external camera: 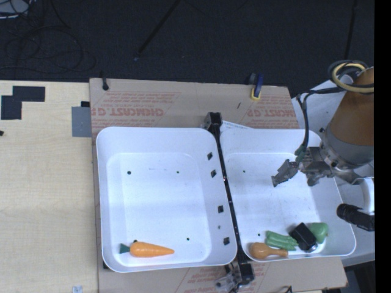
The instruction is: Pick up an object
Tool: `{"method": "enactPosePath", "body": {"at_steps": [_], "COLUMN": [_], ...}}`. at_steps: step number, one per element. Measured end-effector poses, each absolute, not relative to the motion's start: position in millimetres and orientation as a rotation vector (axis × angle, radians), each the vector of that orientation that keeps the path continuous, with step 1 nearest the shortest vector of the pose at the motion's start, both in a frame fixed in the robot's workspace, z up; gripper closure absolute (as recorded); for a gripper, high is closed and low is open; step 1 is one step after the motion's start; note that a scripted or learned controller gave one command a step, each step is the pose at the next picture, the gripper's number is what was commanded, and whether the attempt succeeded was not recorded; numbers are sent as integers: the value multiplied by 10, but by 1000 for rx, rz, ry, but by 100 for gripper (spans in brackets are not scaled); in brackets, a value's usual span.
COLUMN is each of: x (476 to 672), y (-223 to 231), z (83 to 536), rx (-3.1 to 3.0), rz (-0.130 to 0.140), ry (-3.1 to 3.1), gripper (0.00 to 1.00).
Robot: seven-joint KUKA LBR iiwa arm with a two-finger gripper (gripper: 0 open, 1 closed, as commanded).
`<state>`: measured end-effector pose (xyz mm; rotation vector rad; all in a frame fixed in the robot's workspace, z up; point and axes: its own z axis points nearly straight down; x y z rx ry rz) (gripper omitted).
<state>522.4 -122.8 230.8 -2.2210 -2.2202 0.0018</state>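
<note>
Two white bins sit side by side on a sheet of cardboard (183,99), and that cardboard is the only thing with writing on it: red print, upside down from this angle, so I can't read it for sure. A blue and yellow clamp (256,86) grips its far edge.

Left bin (116,182): just a toy carrot (151,249), orange with a green stub, lying flat near the front wall.

Right bin (342,249): a small pile in the front right corner. There's a tan pear-shaped piece (267,251), a green veggie thing (282,241) just beside it, a black block (303,235) lying on top of the greens, and a lighter green lump (318,229) behind that.

The arm reaches in from the right, orange band above the wrist, with the gripper (297,171) hovering over the middle-right of the right bin, well apart from the pile. Its fingers look spread apart with nothing between them.
</note>
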Motion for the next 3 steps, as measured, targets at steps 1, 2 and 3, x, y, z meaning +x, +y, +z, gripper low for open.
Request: {"method": "enactPosePath", "body": {"at_steps": [1, 2, 3], "x": [5787, 6024, 6453], "y": [-663, 181, 719], "z": [1842, 2150, 1859], "rx": [-2212, -2211, -2216], "rz": [1, -4, 0], "ry": [-2225, -2230, -2226], "gripper": [0, 0, 0]}}
